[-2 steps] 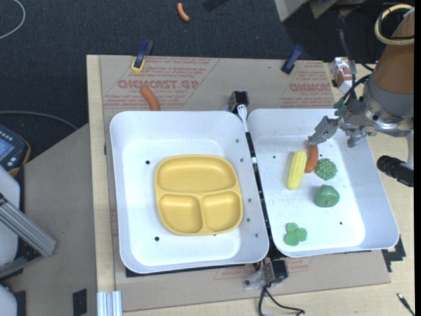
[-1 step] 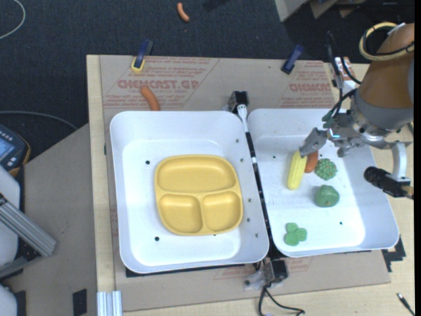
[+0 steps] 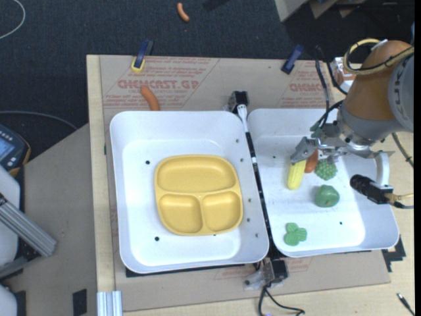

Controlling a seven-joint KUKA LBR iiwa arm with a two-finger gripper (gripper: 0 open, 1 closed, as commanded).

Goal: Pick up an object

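Yellow plastic corn (image 3: 296,174) is looking light, stiff and slick; the tool (image 3: 314,155) is hovering above it, jaw state unclear.

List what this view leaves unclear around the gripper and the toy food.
- Gripper: finger state unreadable; small and cluttered.
- Orange piece beside the corn cob: partly covered by the gripper, identity unclear.
- Broccoli-like piece: too small to tell contact.
- Arm: cut off by the right edge.

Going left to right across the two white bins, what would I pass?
Yellow tray → corn → pincer → green pepper.
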